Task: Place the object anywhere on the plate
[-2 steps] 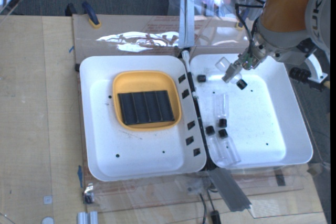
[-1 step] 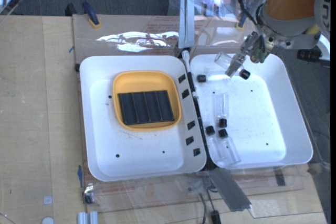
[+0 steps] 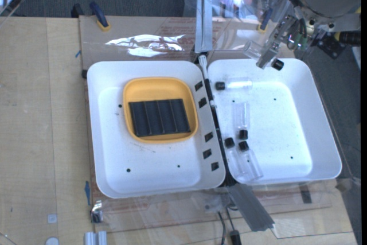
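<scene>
The left shallow white plastic bin (image 3: 109, 178) holds a rounded-square yellow plate (image 3: 133, 90). A flat, black, ribbed rectangular object (image 3: 159, 117) lies on that plate, filling most of its middle. The right white bin (image 3: 298, 152) holds small clear tubes with black caps (image 3: 242, 123). The grey gripper (image 3: 269, 57) hovers above that bin's far edge, jaw state unreadable.

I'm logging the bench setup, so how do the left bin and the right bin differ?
The left bin holds a yellow plate carrying a dark ribbed block; the right bin holds small clear tubes with black caps. The gripper hangs over the right bin's far edge, away from the left bin. Both are shallow and white.
</scene>
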Tool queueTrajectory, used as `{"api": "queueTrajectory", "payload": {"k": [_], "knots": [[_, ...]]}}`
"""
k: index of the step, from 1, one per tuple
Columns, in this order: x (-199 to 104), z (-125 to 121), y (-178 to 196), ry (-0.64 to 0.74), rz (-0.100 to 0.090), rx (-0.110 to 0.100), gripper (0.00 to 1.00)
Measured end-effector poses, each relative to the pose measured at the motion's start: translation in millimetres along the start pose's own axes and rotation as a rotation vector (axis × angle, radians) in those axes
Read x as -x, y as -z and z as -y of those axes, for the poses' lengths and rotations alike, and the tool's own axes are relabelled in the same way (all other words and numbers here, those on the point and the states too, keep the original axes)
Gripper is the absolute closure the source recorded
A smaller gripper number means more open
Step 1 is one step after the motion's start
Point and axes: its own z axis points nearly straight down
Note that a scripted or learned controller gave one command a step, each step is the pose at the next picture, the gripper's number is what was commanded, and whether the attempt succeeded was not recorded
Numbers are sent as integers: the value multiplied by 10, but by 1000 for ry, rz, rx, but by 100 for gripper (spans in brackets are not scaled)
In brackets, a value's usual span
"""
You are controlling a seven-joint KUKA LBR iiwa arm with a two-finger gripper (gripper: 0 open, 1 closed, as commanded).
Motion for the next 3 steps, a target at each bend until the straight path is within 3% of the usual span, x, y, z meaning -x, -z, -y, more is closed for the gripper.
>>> {"api": "queueTrajectory", "payload": {"k": [1,2,3], "knots": [[13,48,-956,328,-6,-1,100],[-17,101,-218,539,1,1,100],[-14,100,-356,854,-4,2,100]]}}
